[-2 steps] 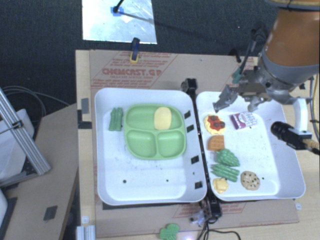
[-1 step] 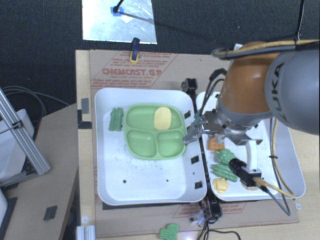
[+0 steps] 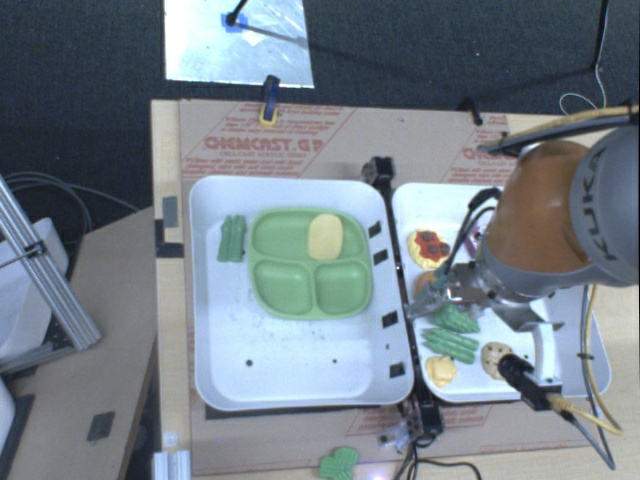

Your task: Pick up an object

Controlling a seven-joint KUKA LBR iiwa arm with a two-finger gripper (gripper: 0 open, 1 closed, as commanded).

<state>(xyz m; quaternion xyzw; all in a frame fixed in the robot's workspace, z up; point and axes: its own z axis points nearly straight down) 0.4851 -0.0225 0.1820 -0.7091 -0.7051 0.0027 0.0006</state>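
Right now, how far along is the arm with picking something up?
Nothing looks lifted yet. The gripper is down in the right bin, low among the toy food near the green beans, but I can't tell whether it has hold of anything. The grasp and lift are still to be confirmed. The green tray in the left bin carries a yellow piece.

The arm is a thick, rounded grey body with a broad orange band wrapped around it above the wrist. Part of the dark lettering "KUK" runs along its grey shell beside the band. Below the band sits a grey metal wrist block. A black cable curves along the band's left edge, and a yellow cable trails below the wrist.
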